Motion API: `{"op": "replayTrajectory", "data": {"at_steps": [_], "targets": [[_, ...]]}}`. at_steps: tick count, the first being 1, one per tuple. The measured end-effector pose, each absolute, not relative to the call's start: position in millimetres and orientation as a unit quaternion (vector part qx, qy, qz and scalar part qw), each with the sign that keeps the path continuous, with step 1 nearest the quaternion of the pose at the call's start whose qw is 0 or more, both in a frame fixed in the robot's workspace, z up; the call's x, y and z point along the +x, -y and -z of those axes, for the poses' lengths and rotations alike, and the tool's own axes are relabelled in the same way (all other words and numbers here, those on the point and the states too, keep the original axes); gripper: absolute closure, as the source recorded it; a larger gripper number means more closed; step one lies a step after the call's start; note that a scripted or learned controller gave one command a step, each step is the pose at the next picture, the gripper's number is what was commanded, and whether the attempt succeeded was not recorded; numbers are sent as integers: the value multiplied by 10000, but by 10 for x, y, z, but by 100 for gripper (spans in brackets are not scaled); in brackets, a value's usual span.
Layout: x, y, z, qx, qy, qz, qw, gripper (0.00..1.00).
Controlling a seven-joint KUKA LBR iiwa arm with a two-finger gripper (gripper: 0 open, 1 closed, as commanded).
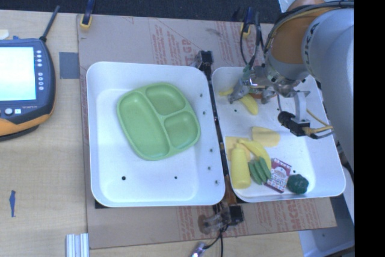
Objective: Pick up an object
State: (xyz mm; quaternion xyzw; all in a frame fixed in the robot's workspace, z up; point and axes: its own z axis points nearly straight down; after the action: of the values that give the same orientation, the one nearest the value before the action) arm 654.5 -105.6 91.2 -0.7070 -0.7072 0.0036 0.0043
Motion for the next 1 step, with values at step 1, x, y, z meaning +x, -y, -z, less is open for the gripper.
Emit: {"op": "replayTrajectory", "data": {"at_steps": [1], "targets": [[6546, 1123, -912, -7072, 7070, -32, 44, 0]]}}
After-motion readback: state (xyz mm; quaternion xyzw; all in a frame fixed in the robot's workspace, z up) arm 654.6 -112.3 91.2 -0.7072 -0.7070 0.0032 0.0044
